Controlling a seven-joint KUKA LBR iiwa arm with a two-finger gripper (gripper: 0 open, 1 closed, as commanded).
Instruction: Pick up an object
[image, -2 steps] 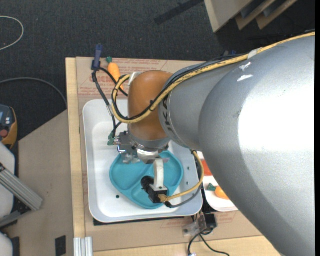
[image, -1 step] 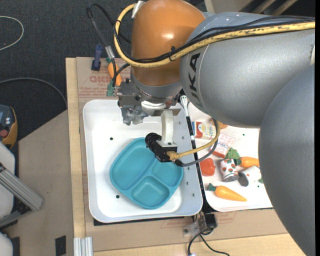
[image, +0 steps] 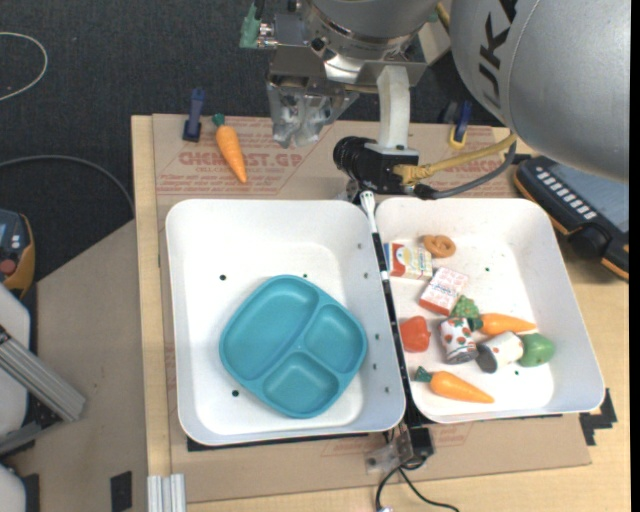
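Observation:
My gripper (image: 300, 118) hangs high over the bench's far edge, beyond the back rim of the left bin (image: 190, 300), with nothing seen in it. The right bin (image: 560, 290) holds several small things: a brown pretzel ring (image: 437, 244), a red-and-white carton (image: 410, 261), a pink box (image: 443, 291), a red piece (image: 414, 334), a small can (image: 459, 340), an orange carrot (image: 505, 323), a green piece (image: 538, 349) and a second carrot (image: 455, 386) near the front. A teal divided plate (image: 290, 345) lies in the left bin.
Another toy carrot (image: 231, 152) lies outside the bins on the cardboard at the back left, near a blue clamp (image: 193, 113). A dark keypad device (image: 570, 200) sits to the right of the right bin. The arm's large grey body fills the upper right.

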